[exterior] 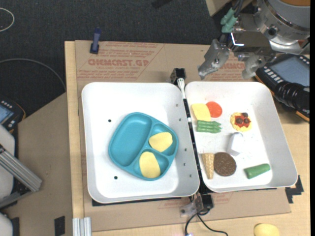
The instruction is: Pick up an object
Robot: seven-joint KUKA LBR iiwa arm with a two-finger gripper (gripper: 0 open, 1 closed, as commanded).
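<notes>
We found the worktop (pixel 123 58) carrying two shallow white bins side by side, the left bin (pixel 96 132) and the right bin (pixel 278 132). In the left bin lay a blue divided tray (pixel 129 141) with two yellow pieces in its smaller compartments. The arm (pixel 285 9) reached in from the upper right, and its claw (pixel 213 62) hung above the far rim of the right bin, clear of everything in it. We could not tell whether the claw was apart or together, and nothing was visible within it. The candidate objects rested in the right bin: a brown round biscuit (pixel 225 164), a yellow block (pixel 200 111), a green bean pod (pixel 208 127), a green cylinder (pixel 257 170), a red disc (pixel 214 108), a small pizza-like piece (pixel 241 121), a white piece (pixel 235 143) and a cone (pixel 208 164). We judged the task barely begun: no object had been lifted, and choosing a target, descent, closing and lifting all remained.
</notes>
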